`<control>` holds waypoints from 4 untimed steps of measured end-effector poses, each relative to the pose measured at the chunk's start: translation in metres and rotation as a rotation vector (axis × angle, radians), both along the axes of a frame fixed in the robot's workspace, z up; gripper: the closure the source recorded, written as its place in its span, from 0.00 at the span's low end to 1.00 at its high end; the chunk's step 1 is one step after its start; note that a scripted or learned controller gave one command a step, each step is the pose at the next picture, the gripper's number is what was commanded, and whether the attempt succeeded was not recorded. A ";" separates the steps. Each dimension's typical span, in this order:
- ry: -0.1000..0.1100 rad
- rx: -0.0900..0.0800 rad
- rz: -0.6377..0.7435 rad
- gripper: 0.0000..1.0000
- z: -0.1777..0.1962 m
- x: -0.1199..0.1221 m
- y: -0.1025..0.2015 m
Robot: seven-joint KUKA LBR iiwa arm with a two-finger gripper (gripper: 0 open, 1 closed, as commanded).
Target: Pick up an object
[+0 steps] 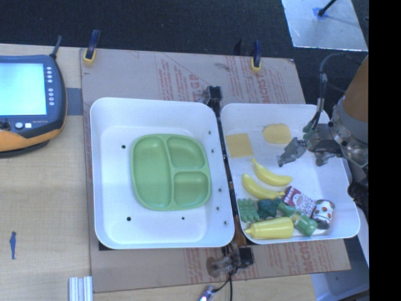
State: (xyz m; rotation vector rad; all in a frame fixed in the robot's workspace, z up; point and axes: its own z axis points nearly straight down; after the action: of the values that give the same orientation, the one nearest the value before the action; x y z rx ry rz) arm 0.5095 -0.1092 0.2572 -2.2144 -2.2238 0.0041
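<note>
Camera view: the food toys crowd the right bin (250, 113), bananas (268, 179) mid-bin, likely heaped there for grabbing. The gripper (308, 150) hangs over the bin's upper right, fingers spread wide, nothing between them. The arm slants in from the right.

The surface (44, 187) is pale wood, and a brown cardboard sheet (156, 74) printed with red lettering lies over its middle, held at the far edge by two blue-and-yellow clamps (92, 47). On the cardboard sit two shallow white bins side by side and touching, the left bin (100, 168) and the right bin (250, 113). At the far left, directly on the wood, rests a grey and orange control pendant (28, 102) with a lit screen, and a small blue mark (13, 244) shows near the front left.
</note>
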 end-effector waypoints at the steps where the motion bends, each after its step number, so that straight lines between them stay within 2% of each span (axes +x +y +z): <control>1: 0.001 -0.002 0.001 0.00 -0.060 0.054 0.021; 2: 0.003 -0.001 0.000 0.00 -0.144 0.050 0.015; 3: -0.001 0.000 -0.002 0.00 -0.159 0.135 0.014; 4: -0.002 0.000 -0.001 0.00 -0.165 0.147 0.017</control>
State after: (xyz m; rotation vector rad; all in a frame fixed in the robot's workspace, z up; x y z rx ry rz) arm 0.6563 -0.0926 0.0920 -2.2165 -2.2238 0.0016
